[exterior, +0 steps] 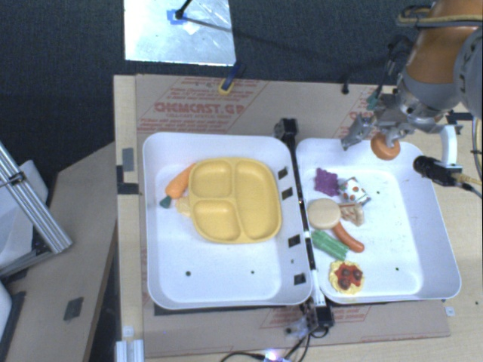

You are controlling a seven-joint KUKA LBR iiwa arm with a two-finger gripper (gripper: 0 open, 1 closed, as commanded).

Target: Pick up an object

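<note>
My gripper (373, 138) hangs over the far rim of the right bin (423, 225), near its back edge. A small round orange piece (386, 148) sits right at the gripper's tip, above the bin's far wall; whether it is gripped or merely lies below is unclear. Further down in the same bin lie a purple piece (327, 181), a white and red item (352, 191), a tan round disc (324, 213), a red sausage (349, 238), a green piece (329, 244) and a yellow tart with red topping (346, 276).
The left bin (162, 262) holds a yellow divided plate (230, 200) with a carrot (179, 182) beside its left edge. A black divider (298, 202) runs between the bins. The right bin's right half is bare white floor.
</note>
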